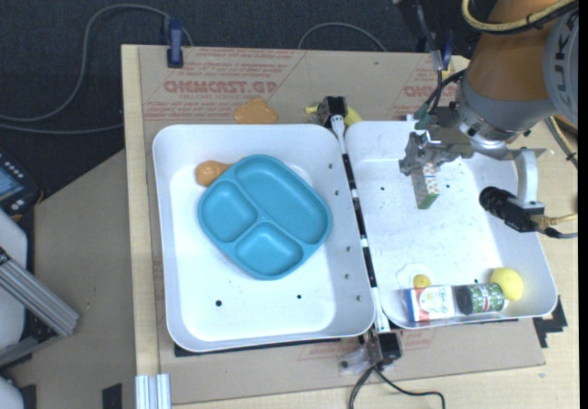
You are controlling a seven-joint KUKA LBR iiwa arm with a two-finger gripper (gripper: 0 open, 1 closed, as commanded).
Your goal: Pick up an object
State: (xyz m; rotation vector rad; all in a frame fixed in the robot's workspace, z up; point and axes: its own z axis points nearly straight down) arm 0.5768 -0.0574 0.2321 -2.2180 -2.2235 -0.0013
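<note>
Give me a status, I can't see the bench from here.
Tool above the right bin, nothing visibly held. Bottle and yellow ball at that bin's near edge, apart from it. Blue tray in the left bin.

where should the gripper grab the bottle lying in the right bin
Grip the bottle across its middle, coming straight down from above. It lies on its side along the bin's near edge, with a yellow ball touching or close beside its dark end, so the midsection probably leaves the most finger room.
</note>
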